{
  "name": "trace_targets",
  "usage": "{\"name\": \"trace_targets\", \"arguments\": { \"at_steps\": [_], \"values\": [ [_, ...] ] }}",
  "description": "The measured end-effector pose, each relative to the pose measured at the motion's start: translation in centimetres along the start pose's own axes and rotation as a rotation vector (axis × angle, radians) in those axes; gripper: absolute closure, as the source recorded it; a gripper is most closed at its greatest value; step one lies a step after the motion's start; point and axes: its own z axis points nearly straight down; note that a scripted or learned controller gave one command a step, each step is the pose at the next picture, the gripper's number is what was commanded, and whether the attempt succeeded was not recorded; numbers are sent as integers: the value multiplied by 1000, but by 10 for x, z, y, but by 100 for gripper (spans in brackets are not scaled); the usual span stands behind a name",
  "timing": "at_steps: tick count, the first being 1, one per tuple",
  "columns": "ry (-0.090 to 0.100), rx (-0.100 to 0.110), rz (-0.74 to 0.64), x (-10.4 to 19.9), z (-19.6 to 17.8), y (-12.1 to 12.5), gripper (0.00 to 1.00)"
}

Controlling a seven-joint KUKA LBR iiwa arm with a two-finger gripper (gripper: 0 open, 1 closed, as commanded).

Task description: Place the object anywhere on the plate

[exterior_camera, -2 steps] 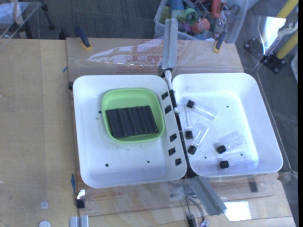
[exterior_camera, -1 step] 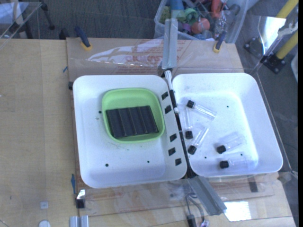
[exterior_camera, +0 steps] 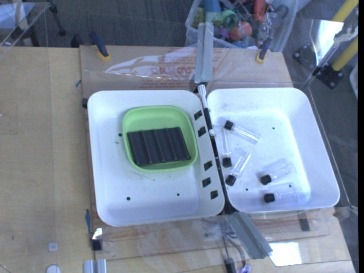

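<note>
A light green square plate (exterior_camera: 134,120) sits in the left white bin (exterior_camera: 108,198). A dark ribbed rectangular block (exterior_camera: 158,146) lies flat on the plate, filling most of its middle. In the right white bin (exterior_camera: 318,152) lie several clear plastic tubes with black caps: one near the top left (exterior_camera: 240,131), one in the middle (exterior_camera: 238,168), one further right (exterior_camera: 275,172) and one near the front edge (exterior_camera: 282,197).
A metal divider (exterior_camera: 206,147) with black clips runs between the two bins. A clear tub of colourful toys (exterior_camera: 239,10) stands behind the bins. Wooden bench surface (exterior_camera: 40,152) lies to the left. A yellow-handled tool (exterior_camera: 102,51) rests at the back.
</note>
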Motion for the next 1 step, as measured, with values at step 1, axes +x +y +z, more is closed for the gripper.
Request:
{"name": "trace_targets", "arguments": {
  "at_steps": [1],
  "values": [
    [0, 0, 0, 0, 0, 0, 0]
  ]
}}
